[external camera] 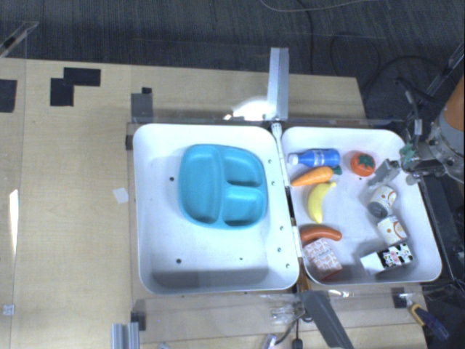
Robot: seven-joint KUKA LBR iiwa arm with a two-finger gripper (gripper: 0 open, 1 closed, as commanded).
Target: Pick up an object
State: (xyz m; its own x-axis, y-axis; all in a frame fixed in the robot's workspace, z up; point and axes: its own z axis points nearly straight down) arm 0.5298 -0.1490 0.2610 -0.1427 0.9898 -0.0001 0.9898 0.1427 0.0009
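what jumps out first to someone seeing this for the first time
A big blue divided plate sits alone in the left bin. The right bin is crowded with small toy food, brightest a yellow banana, a carrot and a red tomato. The arm's hand is near that bin's far right corner.

Two bins side by side on the counter (80, 217), divided tray (221, 185) in the left bin (156, 267), right bin (421, 267) holding bottle (314, 158), carrot (312, 177) and banana (320, 200) near its left wall, tomato (362, 163) behind, carton (387, 258) at the front right corner.
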